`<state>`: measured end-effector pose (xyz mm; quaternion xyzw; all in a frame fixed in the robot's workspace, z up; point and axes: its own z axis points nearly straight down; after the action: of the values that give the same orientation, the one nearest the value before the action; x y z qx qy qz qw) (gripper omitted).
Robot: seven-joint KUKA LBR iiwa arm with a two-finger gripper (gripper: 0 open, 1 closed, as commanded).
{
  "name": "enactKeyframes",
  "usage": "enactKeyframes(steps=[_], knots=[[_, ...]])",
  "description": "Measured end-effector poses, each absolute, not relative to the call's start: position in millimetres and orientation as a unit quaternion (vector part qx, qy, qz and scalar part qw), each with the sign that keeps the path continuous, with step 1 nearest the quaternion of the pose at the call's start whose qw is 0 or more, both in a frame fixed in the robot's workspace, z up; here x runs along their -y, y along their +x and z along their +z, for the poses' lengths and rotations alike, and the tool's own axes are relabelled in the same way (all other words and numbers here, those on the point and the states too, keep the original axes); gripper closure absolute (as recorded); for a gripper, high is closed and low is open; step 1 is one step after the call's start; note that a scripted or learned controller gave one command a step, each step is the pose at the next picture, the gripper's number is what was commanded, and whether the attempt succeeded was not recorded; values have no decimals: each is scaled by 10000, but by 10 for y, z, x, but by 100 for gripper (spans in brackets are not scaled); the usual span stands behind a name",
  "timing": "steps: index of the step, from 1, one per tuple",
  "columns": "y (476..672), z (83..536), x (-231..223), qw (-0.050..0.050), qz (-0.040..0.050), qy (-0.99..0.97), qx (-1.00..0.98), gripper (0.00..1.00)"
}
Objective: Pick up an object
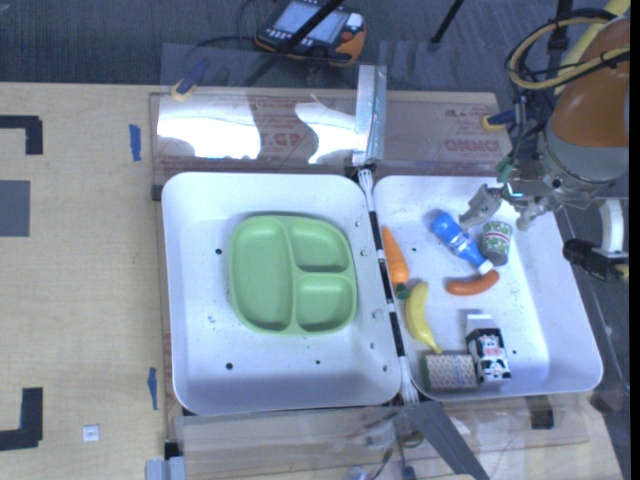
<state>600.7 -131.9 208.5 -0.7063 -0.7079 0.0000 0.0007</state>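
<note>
Your two-finger gripper hangs with its fingers spread apart, holding nothing. Just below it stands the small green-labelled can; the blue plastic bottle lies beside that.

two bins, one plate, seven items

A light wooden bench top is marked with black tape corners and blue tape strips. Grey carpeted floor is seen beyond it, where a handheld control pendant is laid among black cables.
</note>
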Motion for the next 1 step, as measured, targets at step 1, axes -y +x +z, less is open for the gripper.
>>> enactKeyframes(steps=[1], knots=[[6439,863,1340,-16,-11,-6296,7770,0]])
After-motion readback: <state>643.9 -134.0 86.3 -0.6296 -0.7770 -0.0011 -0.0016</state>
